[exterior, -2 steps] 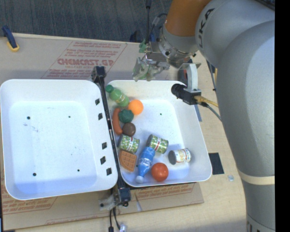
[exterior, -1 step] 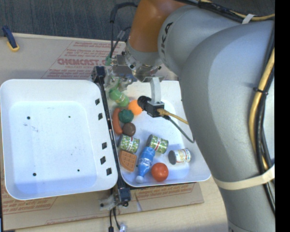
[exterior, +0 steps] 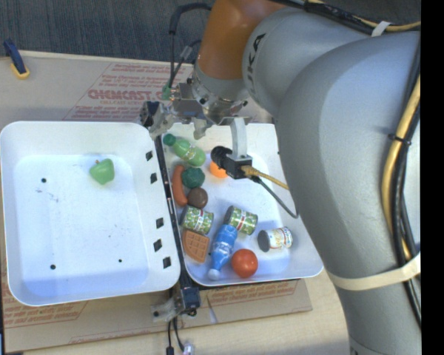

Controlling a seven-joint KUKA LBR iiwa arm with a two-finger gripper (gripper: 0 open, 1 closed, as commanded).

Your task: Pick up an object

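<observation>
From my seat, the gripper (exterior: 200, 128) hangs over the right bin's (exterior: 300, 268) far corner beside the green bottle (exterior: 186, 151), which looks light, hard and slick, so I'd pinch across its middle; finger opening I cannot tell.

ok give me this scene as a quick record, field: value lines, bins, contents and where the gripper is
left bin: one green pepper, near its upper middle
right bin: crowded with small items
near divider: green bottle, carrot, waffle
lower part: blue bottle, red tomato, two green cans, white jar
gripper: over the right bin's upper left corner, above the green bottle
held object: none seen between the fingers
</observation>
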